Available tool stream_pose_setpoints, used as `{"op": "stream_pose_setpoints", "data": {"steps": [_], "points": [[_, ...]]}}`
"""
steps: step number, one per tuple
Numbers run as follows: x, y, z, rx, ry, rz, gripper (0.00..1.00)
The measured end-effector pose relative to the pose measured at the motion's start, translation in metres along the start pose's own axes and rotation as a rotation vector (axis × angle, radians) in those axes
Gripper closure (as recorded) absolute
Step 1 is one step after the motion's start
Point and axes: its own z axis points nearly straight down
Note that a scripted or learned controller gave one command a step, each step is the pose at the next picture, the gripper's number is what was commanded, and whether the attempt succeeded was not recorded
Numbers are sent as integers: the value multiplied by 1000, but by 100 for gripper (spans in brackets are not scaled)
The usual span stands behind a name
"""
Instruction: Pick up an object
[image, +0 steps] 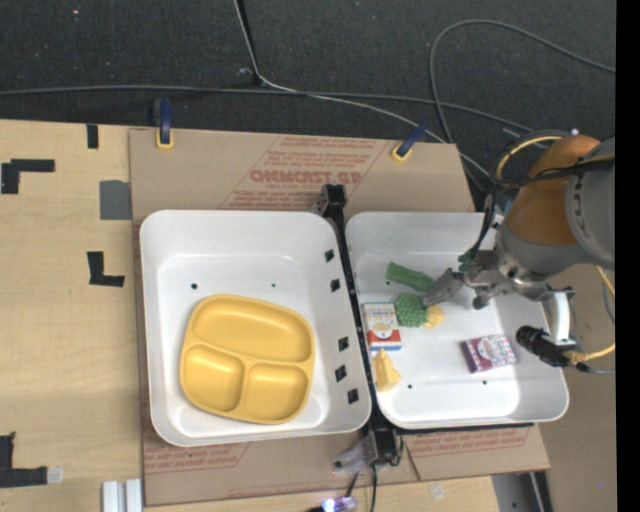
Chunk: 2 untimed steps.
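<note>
Camera view, cardboard sheet (300, 170) printed "CHEMCAST GP", pincer (440, 291) over right bin (450, 400), grip unclear

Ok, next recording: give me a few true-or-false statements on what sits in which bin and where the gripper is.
1. The yellow divided plate lies in the left bin. True.
2. The purple packet lies on the plate. False: it lies in the right bin, near that bin's right side.
3. The gripper is over the right bin, beside the green object. True.
4. The small red, white and blue carton sits outside both bins. False: it lies in the right bin, by the left wall.
5. The arm reaches over the left bin. False: it is over the right one.
</note>
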Motion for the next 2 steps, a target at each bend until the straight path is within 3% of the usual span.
{"op": "stream_pose_setpoints", "data": {"steps": [1,2], "points": [[1,2,-13,-4,0,-2,100],[9,-5,-63,-9,0,-1,100]]}}
